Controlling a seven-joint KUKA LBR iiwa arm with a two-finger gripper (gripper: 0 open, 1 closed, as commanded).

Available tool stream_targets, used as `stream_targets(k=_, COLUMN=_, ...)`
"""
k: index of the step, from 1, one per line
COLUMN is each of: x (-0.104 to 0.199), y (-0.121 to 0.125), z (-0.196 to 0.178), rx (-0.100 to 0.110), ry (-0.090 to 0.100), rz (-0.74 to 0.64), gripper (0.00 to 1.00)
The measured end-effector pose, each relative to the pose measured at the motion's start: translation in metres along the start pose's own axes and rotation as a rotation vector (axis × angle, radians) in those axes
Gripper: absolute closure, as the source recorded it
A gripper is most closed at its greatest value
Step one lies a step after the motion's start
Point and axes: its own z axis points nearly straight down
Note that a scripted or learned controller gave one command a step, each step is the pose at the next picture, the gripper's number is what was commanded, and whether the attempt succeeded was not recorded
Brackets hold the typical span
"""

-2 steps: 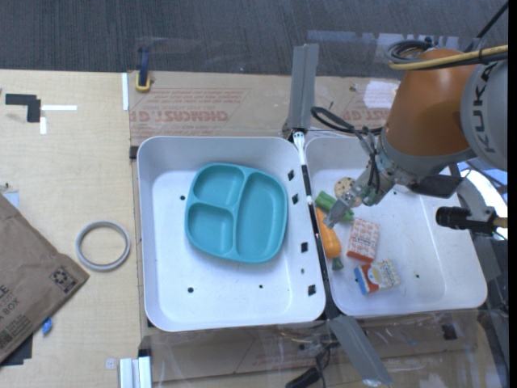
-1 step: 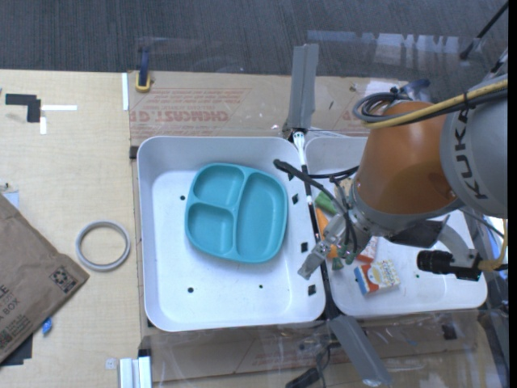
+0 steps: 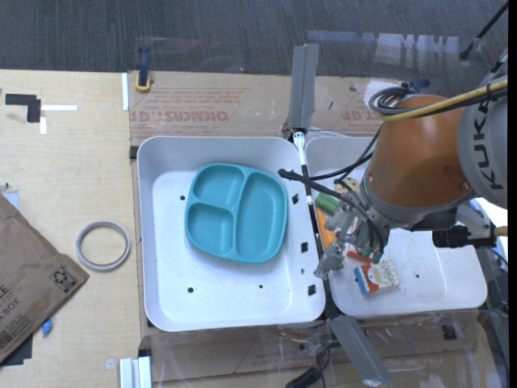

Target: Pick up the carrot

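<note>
Camera view: arm [image 3: 420, 156] reaches in from 3 o'clock and hangs over the right bin [image 3: 452, 293]. The gripper [image 3: 343, 241] sits low at that bin's 9 o'clock side, close to the wall shared with the left bin [image 3: 161, 241]. Grip state: cannot tell, wrist clutter hides it. The carrot [image 3: 329, 217] is an orange sliver at roughly 11 o'clock of the gripper, just beside it, tucked along the divider and partly under the wrist. Its long axis looks to run 12 to 6, though too little of it shows to be sure. Small carton [image 3: 376, 277] lies at 4 o'clock of the gripper. Teal divided plate [image 3: 238, 212] sits in the left bin, well apart.
</note>
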Motion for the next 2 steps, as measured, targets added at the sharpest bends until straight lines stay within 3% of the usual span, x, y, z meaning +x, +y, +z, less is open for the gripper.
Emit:
stream_targets(k=1, x=0.0000, y=-0.0001, z=0.0000, rx=0.000, ry=0.000, rz=0.000, gripper=0.00)
stream_targets(k=2, x=-0.0015, y=0.0000, z=-0.0078, rx=-0.001, ry=0.000, rz=0.005, gripper=1.00)
